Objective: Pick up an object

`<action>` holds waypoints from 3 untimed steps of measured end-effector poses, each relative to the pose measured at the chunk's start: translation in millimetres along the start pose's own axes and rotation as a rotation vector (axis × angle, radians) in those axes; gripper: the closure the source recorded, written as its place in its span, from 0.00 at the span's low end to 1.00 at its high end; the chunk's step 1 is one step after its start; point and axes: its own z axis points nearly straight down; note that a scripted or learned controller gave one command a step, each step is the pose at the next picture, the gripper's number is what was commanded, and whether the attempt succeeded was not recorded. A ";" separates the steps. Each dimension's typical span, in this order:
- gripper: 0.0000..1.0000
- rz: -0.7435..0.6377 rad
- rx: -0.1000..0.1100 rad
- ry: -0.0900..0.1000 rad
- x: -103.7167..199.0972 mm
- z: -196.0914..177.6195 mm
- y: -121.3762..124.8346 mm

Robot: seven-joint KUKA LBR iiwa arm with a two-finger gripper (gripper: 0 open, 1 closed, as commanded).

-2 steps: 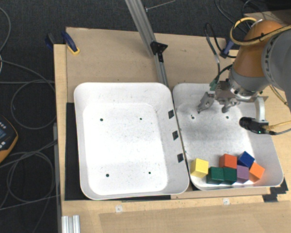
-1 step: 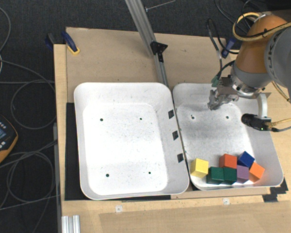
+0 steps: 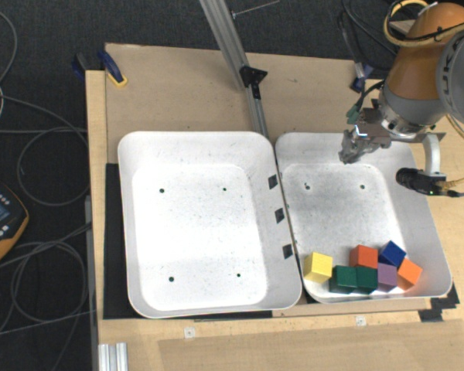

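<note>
**Six blocks sitting in the right bin, arm hanging over the far end**

Six or so small blocks are crowding together at the near edge of the right bin (image 3: 417,230): a yellow block (image 3: 319,266) on the left, then a green block (image 3: 353,278), an orange-red block (image 3: 364,256) just behind it, a purple block (image 3: 387,274), a blue block (image 3: 392,252) and an orange block (image 3: 409,270) at the right end. They're all touching or just beside each other.

The end effector (image 3: 354,150) is hovering over the far rim of that same bin, well apart from the pile, and nothing is showing between its tips. Honestly can't tell if it's open or closed from this angle.

The left bin (image 3: 193,222) is sitting right next to it on the counter (image 3: 178,83). A metal pole (image 3: 230,45) is running down between the two bins.
</note>
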 end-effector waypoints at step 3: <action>1.00 -0.003 0.007 0.001 49.6 -90.8 -3.3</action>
